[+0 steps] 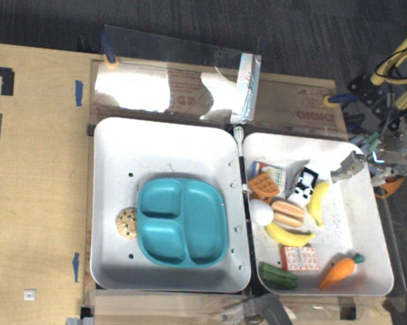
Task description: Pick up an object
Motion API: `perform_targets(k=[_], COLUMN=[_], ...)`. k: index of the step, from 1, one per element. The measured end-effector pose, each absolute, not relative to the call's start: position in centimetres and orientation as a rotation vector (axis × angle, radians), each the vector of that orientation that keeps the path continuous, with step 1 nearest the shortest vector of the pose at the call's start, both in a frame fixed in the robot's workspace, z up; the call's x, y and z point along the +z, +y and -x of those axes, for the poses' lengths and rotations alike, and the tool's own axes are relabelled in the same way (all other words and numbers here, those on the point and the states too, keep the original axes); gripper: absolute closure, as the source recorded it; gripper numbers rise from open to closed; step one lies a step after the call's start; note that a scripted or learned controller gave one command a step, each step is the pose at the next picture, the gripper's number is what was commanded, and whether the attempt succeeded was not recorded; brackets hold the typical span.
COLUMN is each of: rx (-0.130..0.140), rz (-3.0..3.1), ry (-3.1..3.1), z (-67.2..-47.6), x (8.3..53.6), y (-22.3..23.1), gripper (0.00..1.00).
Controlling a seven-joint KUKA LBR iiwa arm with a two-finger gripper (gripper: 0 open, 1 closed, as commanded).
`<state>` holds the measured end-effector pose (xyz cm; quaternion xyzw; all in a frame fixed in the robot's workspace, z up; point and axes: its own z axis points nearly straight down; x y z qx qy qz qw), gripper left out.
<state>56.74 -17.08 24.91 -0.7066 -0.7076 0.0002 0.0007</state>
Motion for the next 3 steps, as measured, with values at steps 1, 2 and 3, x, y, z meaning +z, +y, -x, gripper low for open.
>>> perform_targets(k=[1,2,3], rx=[-0.013,-0.020,-0.018], rz=[2.273,2.273,2.272], ry=[-2.182,-2.185,-2.184], z=[-58.8,-59.0,-59.0], x=[12.4,13.5,13.4], y=[-16.2,-16.0,-16.0], gripper=[0.00,1.00,0.00])
